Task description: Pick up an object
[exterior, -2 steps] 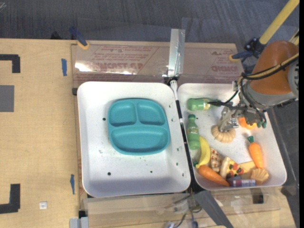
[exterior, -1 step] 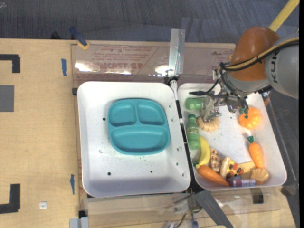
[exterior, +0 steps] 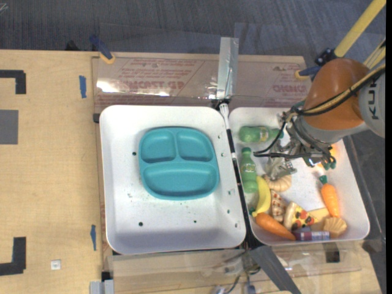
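Note:
My gripper (exterior: 286,163) hangs low over the middle of the right bin (exterior: 356,188), under the orange wrist band. Right below it lies a small tan pastry-like toy (exterior: 282,180). Around it are a green bottle (exterior: 256,133) at the back, a second green bottle (exterior: 247,165) along the left wall, a yellow banana (exterior: 263,195), an orange carrot (exterior: 331,199) at the right, another carrot (exterior: 273,226) at the front, a toy pizza slice (exterior: 298,215) and a purple pen (exterior: 310,235). The view does not show anything held.
The left bin (exterior: 122,213) holds a teal divided plate (exterior: 178,163). A dark divider (exterior: 236,176) runs between the two bins. Cables (exterior: 269,152) trail from the wrist over the right bin. Wooden bench top (exterior: 43,164) lies to the left.

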Action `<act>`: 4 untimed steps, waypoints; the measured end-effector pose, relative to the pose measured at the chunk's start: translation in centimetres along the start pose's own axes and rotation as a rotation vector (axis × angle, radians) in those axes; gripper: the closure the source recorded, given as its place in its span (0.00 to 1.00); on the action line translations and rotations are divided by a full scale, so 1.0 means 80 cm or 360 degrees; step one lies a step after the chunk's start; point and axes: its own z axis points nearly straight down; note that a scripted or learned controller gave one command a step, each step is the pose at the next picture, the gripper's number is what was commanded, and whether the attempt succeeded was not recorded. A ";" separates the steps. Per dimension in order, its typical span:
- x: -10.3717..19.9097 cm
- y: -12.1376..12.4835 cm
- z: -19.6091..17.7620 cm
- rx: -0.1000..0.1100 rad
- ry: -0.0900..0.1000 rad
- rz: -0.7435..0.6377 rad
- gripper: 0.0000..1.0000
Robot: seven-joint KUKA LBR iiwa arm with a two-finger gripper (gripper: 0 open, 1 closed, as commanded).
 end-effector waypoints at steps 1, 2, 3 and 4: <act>0.000 0.000 0.001 0.0000 0.0000 0.0000 0.00; 0.039 0.043 0.000 0.0005 -0.0010 0.0005 0.00; 0.082 -0.004 0.000 0.0006 -0.0016 0.0258 0.00; 0.144 -0.026 -0.003 0.0018 -0.0033 0.0240 0.00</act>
